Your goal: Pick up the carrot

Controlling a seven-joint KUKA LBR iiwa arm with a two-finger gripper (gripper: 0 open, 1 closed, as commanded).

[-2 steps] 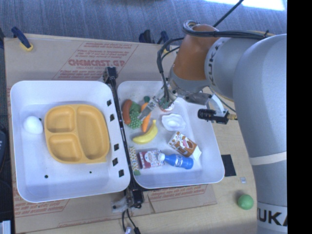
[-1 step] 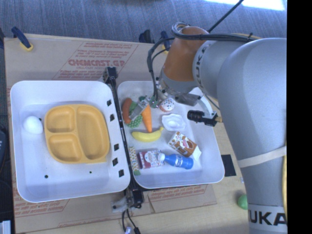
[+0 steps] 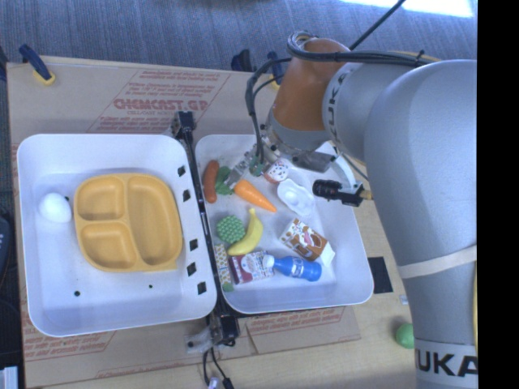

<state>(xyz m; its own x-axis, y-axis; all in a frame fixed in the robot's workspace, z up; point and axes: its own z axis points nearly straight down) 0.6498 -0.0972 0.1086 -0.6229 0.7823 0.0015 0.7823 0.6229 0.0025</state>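
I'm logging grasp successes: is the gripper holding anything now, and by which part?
It cannot be told. The gripper sits low by the carrot and its leafy end, but no item visibly sits in its grasp.

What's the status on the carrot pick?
Gripper low in right bin, over carrot top end. Carrot lying flat, not lifted. Banana close beside it.

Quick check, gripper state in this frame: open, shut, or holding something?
Gripper: cannot be told; it sits low in the right white bin, just above the orange carrot, which lies on the bin floor.
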